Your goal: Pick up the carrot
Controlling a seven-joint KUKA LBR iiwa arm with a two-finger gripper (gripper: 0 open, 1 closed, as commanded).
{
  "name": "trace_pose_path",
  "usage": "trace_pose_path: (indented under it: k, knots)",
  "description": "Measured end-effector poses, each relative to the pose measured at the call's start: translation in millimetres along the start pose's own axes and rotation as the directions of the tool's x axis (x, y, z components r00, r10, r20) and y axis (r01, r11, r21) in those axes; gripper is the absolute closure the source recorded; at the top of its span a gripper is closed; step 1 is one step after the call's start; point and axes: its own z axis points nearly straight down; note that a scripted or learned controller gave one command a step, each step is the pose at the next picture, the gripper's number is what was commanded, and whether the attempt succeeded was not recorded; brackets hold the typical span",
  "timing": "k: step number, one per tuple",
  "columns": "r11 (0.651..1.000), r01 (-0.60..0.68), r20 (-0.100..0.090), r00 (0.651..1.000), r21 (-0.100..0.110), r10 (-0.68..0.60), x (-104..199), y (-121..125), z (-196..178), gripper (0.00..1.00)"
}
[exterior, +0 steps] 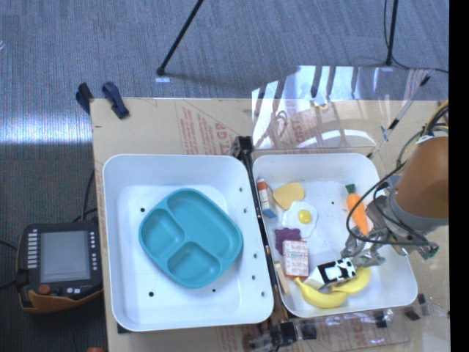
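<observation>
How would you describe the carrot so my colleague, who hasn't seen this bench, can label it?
Look in the right-hand shallow white bin, along its far right side beside the grey arm's gripper. The slim orange toy carrot with a green top lies there, the only orange item; the nearby banana is yellow and curved.

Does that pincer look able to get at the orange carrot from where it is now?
Probably yes. The carrot lies near the right bin's far right side with bare white floor around it, nothing on top, and the pincer hangs just beside it.
</observation>
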Motion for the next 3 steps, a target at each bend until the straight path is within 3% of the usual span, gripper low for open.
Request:
trace_pose_path:
  k: [1,2,3]
  knots:
    - [0.999,0.033,0.008,0.999,-0.002,-0.033,-92,45,-2,1.00]
    - [0.975,0.220,0.003,0.975,0.001,-0.220,-29,-15,-1,1.00]
    - [0.997,-0.083,0.008,0.997,0.000,0.083,-114,-7,-2,1.00]
